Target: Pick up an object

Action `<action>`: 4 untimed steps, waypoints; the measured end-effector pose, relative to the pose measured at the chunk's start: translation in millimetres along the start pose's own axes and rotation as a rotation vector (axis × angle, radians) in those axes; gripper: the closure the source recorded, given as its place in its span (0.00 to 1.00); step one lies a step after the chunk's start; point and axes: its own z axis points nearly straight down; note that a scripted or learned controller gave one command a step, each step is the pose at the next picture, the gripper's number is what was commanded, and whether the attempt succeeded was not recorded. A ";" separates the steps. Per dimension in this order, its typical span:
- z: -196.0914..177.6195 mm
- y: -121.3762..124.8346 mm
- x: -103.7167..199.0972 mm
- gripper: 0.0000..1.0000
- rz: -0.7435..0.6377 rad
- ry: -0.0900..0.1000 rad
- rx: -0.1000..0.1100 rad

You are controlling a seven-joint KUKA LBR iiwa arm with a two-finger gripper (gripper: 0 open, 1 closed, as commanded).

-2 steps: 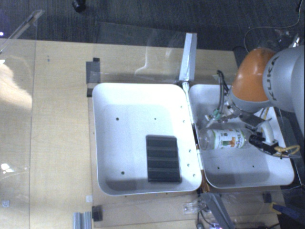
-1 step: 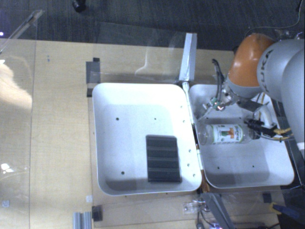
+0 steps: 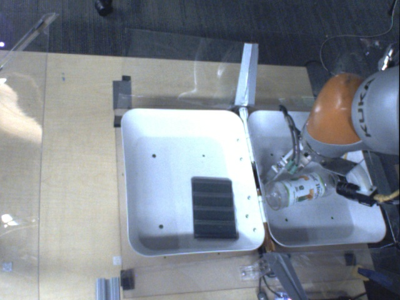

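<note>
Bench (image 3: 69, 167) carries 2 white bins; the right bin (image 3: 325, 230) is the landmark. Arm (image 3: 350, 114) reaches over its far right side. A clear bottle (image 3: 299, 190) lies near its middle, long axis running left-right, cap leftward. Claw (image 3: 290, 162) sits just beyond the bottle; its spread cannot be told.

White bins: two, left (image 3: 134, 167) and right (image 3: 369, 227)
Black ribbed blocks: one (image 3: 214, 208)
Clear labelled bottles: one (image 3: 299, 190)
</note>
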 end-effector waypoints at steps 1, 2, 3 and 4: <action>3.1 64.3 -45.9 0.00 0.108 0.001 0.002; 1.1 23.4 -28.1 0.00 0.025 0.001 0.001; -11.8 26.9 -28.6 1.00 0.024 -0.003 -0.007; -11.7 26.9 -28.6 0.00 0.024 -0.003 -0.007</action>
